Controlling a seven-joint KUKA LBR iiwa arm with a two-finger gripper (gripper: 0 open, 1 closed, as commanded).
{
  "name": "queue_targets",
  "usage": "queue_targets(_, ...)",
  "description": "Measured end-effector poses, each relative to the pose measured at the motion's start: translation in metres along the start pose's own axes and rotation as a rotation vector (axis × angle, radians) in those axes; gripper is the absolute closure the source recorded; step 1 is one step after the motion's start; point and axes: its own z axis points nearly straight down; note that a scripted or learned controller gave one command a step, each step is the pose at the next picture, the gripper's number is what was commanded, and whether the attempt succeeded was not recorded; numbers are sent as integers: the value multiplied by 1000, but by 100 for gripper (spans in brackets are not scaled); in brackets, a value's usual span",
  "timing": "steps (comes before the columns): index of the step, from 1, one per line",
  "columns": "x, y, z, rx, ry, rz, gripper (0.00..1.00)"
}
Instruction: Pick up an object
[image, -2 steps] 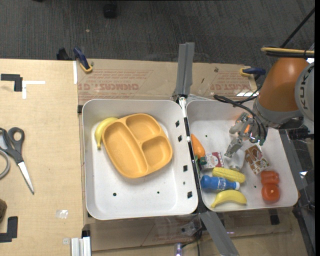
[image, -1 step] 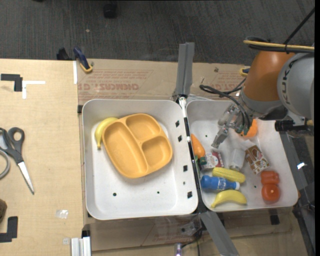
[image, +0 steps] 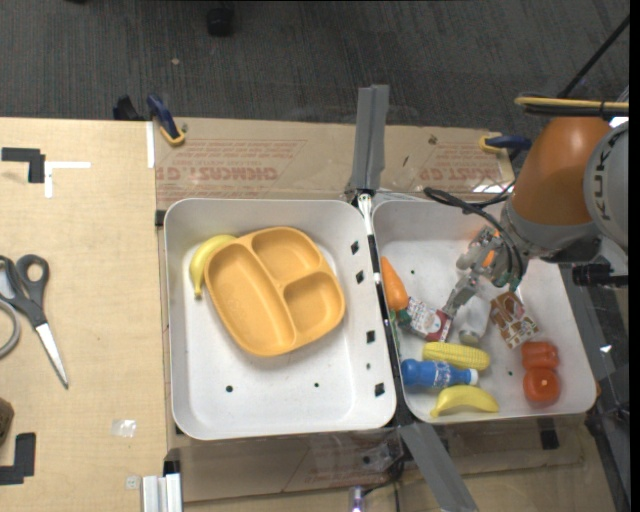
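In the right-hand white bin (image: 420, 225), nearest the camera, a yellow plastic banana (image: 464, 401), a blue plastic bottle (image: 436, 375) and a yellow toy corn cob (image: 456, 354) are crowded along the front wall, with two red toy tomatoes (image: 540, 370) beside them. Slightly farther in, the two-finger gripper (image: 468, 296) is lowered among a small printed packet (image: 428, 319) and an orange toy carrot (image: 394, 284), presumably because the candidates are clustered there. Whether the fingers are parted or closed cannot be told; nothing is seen gripped. In the left bin (image: 190, 400), an orange divided plate (image: 277, 289) is laid over a second banana (image: 205, 261).
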Motion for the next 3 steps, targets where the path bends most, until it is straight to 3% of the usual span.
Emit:
queue_targets(1,-4,57,0,0,0,227,0)
queue_targets(2,36,-4,1,1,2,285,0)
queue_targets(3,127,-38,-2,0,1,517,0)
